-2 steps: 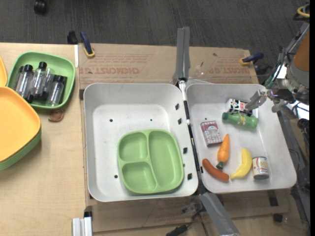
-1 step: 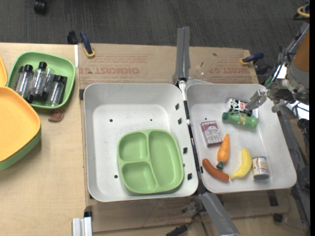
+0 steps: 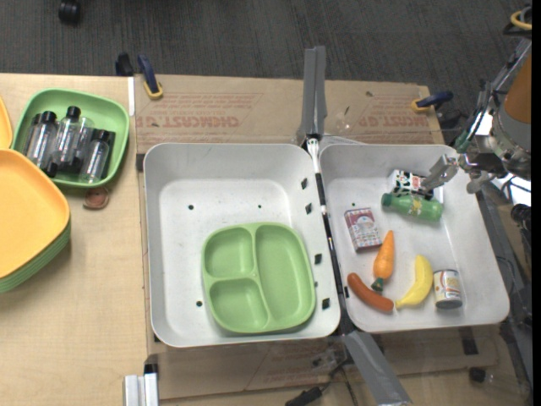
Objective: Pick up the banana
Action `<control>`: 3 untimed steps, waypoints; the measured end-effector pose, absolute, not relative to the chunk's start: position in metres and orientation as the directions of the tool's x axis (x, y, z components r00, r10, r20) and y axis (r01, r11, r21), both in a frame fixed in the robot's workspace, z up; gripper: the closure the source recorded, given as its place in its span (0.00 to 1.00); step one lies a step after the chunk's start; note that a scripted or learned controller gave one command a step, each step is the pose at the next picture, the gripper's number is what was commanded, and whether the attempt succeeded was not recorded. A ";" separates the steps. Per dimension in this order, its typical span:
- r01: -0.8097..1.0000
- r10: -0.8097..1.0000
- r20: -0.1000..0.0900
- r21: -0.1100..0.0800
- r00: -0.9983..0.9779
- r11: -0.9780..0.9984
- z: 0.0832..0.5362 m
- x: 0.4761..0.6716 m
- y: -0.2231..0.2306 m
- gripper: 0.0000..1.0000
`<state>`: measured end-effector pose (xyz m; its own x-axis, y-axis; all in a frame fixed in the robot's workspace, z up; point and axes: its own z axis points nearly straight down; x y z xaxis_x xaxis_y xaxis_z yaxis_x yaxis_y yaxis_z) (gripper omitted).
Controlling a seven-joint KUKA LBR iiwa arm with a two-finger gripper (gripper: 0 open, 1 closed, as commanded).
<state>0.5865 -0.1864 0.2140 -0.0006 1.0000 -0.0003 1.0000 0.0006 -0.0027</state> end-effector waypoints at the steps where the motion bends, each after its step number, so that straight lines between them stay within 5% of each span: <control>1: 1.000 1.000 0.000 0.000 -0.002 0.002 0.092 0.567 -0.200 0.00; 2: 1.000 1.000 0.001 -0.002 0.012 -0.012 0.091 0.505 -0.184 0.00; 3: 1.000 1.000 0.000 -0.002 0.016 -0.016 0.100 0.505 -0.185 1.00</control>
